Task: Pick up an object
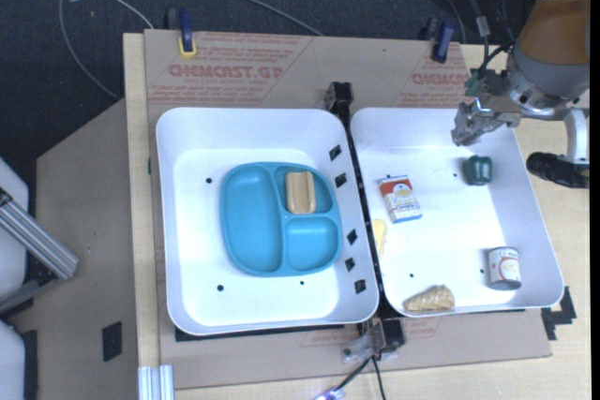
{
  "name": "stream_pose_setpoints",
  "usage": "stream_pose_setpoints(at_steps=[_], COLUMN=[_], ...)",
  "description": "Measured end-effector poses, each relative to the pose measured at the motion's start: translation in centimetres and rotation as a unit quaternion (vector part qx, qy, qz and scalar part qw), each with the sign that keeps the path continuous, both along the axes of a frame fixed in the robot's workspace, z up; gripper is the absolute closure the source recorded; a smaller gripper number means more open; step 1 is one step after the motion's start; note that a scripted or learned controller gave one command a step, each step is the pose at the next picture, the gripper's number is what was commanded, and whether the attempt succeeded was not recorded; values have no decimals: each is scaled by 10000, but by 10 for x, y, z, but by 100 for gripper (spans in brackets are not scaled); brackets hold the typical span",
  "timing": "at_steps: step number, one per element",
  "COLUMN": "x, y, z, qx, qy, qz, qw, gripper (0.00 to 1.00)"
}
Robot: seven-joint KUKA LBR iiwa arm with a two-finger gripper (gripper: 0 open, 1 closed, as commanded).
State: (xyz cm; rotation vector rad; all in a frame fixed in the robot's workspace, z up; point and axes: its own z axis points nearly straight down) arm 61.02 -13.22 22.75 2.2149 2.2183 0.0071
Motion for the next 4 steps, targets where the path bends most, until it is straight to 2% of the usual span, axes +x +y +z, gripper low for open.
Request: stream_pose_setpoints(at_steps=[1, 2, 3, 4], x=[1, -20, -47, -64], y=[0, 59, 109, 171], z=[35, 33, 20, 9], qx=[4, 24, 26, 27], qy=[11, 53, 64, 65], qz=[-1, 20, 19, 25], qw=[10000, 10000, 10000, 10000], gripper=[100, 100, 100, 100])
